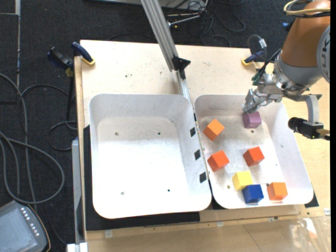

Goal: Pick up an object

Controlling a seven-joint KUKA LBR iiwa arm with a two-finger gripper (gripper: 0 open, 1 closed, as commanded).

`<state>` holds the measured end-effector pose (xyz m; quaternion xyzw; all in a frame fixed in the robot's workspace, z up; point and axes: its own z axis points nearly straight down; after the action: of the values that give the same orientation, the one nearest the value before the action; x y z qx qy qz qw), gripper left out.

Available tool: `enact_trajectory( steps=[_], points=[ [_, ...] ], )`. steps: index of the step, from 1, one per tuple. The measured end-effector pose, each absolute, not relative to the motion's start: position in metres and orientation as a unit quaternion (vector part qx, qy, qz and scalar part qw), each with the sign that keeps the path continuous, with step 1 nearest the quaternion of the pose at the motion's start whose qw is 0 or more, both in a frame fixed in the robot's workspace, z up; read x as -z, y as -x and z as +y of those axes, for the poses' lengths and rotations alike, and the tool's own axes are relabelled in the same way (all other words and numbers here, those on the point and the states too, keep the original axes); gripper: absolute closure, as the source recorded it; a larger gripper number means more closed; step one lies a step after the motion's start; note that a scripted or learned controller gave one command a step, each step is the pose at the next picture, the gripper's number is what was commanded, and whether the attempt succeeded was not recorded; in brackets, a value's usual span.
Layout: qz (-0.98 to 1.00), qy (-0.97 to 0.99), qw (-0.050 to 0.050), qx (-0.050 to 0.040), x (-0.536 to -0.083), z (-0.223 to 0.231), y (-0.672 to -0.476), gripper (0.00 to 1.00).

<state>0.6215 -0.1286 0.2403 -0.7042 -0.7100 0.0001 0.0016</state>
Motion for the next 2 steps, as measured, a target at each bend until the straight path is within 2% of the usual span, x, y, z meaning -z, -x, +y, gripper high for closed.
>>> enact_trajectory(
  steps=[2],
  points=[
    [-0.710, 0.704, 0.000, 0.0012, -0.250, -0.013, -0.620, 1.00]
  ],
)
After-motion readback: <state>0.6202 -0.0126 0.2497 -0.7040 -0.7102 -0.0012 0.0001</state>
